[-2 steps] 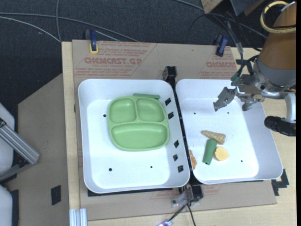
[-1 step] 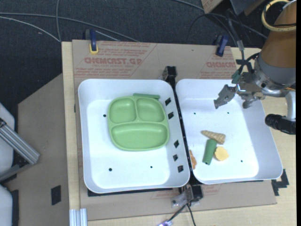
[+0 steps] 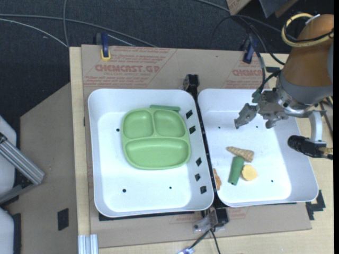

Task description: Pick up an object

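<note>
Lying near-upright, green cucumber (image 3: 235, 170) — top tilted right, jaws (image 3: 257, 118) spread wide, nothing held.

A grey arm with an orange band reaches in from the right. Its pincer (image 3: 258, 118) points down, fingers spread apart, holding nothing.

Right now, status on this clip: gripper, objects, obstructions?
Gripper open, above right bin, holding nothing. Green stick, cone, yellow piece untouched below it. Nothing blocking.

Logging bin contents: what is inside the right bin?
In the right bin: a tan cone, a green piece, a yellow piece. The gripper hides some floor.
</note>
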Available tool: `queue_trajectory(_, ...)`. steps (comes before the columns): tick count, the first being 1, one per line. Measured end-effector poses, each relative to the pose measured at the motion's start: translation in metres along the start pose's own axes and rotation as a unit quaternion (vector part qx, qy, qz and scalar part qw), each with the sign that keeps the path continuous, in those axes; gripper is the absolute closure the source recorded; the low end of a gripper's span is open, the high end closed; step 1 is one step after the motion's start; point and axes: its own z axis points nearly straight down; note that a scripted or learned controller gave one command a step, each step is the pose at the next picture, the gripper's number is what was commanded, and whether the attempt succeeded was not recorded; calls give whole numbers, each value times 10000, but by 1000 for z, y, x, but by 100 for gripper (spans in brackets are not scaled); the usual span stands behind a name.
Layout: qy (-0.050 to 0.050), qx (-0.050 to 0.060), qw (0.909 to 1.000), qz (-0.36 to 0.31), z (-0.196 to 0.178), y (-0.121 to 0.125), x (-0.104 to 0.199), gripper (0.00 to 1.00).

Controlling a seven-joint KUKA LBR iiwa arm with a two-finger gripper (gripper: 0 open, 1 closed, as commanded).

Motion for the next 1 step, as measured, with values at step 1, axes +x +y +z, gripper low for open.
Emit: queue_trajectory(1, 4, 14, 10000, 2, 63, 2, -2, 0)
